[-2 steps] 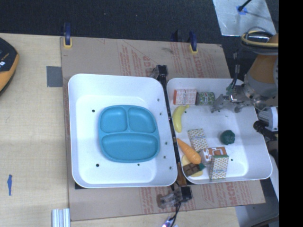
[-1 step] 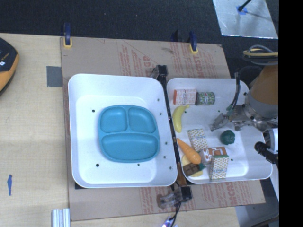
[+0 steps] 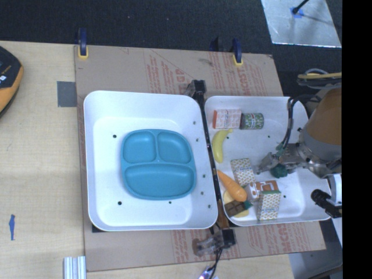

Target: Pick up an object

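Note:
The right bin (image 3: 293, 205) holds several small items: a red and white box (image 3: 226, 118), a green can (image 3: 252, 121), a yellow banana (image 3: 218, 145), an orange carrot (image 3: 232, 186), a patterned packet (image 3: 242, 170), a brown and white carton (image 3: 263, 188) and a green-speckled box (image 3: 269, 205). My gripper (image 3: 278, 165) hangs low over the right half of this bin, just right of the patterned packet and above the brown carton. I see nothing held between its fingers. The arm's grey and orange wrist covers the bin's right edge.
The left bin (image 3: 104, 156) holds a blue divided plate (image 3: 158, 163). A black divider rail (image 3: 206, 150) runs between the bins. Blue clamps (image 3: 83, 42) pin the cardboard sheet at the back. A yellow and black device (image 3: 8, 77) lies at the far left.

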`<state>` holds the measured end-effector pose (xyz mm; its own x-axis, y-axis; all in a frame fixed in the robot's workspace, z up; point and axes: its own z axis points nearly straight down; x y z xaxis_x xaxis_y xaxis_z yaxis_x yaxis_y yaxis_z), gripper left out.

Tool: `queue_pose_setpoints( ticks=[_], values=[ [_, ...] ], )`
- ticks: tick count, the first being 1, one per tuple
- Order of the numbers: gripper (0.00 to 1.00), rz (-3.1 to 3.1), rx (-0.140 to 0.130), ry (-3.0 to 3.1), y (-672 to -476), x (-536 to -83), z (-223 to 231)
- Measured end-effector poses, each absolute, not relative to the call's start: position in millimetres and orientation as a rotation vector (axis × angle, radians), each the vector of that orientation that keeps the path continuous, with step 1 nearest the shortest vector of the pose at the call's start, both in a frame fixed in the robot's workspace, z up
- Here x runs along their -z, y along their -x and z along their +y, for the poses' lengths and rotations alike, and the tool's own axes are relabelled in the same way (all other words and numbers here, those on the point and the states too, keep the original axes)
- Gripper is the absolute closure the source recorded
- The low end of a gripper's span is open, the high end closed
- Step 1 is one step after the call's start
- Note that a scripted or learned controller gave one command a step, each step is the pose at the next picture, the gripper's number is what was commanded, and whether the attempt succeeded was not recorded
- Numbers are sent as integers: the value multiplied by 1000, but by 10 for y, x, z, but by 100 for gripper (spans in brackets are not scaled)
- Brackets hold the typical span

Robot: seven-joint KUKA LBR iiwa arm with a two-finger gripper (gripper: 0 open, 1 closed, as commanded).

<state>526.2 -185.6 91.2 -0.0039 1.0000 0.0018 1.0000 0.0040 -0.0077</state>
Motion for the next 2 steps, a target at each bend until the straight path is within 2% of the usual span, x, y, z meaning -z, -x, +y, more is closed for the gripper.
queue_pose_setpoints(
  ticks=[1,2],
  values=[
    [100,-2225,-5,2213,-5281,-1021,-1871],
    [100,-2232,0,2208,-5389,-926,-1146]
  ],
)
